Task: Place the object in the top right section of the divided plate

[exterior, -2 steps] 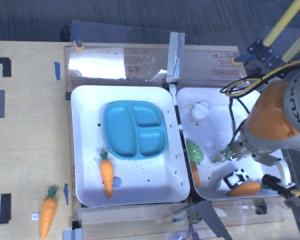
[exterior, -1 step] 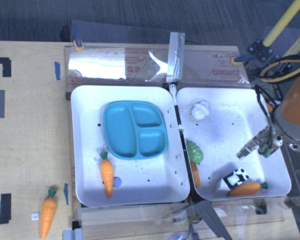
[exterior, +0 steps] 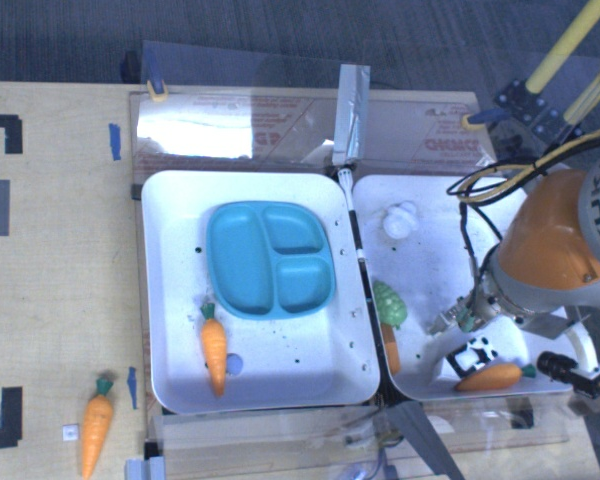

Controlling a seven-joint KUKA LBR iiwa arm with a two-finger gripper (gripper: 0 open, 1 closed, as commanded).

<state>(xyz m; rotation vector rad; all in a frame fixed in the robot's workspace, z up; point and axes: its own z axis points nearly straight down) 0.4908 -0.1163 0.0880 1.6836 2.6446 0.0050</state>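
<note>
The blue divided plate (exterior: 270,260) lies in the left bin (exterior: 170,268), with nothing in its sections. An orange carrot with a green top (exterior: 213,350) rests in that bin just below the plate's lower left corner. My gripper (exterior: 461,320) hangs low over the right bin (exterior: 430,258), near its front right part. Another orange carrot (exterior: 490,376) lies on the bin floor just in front of the gripper, beside a small black and white thing (exterior: 473,353). I see nothing clearly between the gripper's jaws.
The right bin also holds a white round object (exterior: 400,220) at the back and a green leafy vegetable (exterior: 388,305) with an orange piece (exterior: 391,354) along its left wall. A third carrot (exterior: 97,423) lies on the bench outside the bins, at the lower left.
</note>
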